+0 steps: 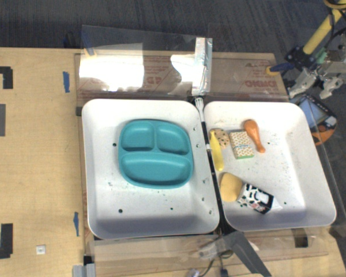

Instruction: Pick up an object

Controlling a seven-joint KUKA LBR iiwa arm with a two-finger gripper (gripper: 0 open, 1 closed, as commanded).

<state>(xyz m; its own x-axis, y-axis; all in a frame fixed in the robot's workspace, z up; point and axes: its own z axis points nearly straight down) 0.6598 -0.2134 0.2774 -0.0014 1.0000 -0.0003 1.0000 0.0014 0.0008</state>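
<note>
At top right, arm (326, 68) sits off bench, beside right bin (311, 126).

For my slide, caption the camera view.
Teal divided plate in the left bin; small toys in the right bin.

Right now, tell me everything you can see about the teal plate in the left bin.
The teal plate is a rounded-rectangle divided tray that looks like smooth matte plastic. It has three compartments: two smaller ones on the far side, one wide one nearer the camera. It lies flat and upright, roughly centred on the left bin floor, turned slightly. Nothing sits in it or touches it.
</note>
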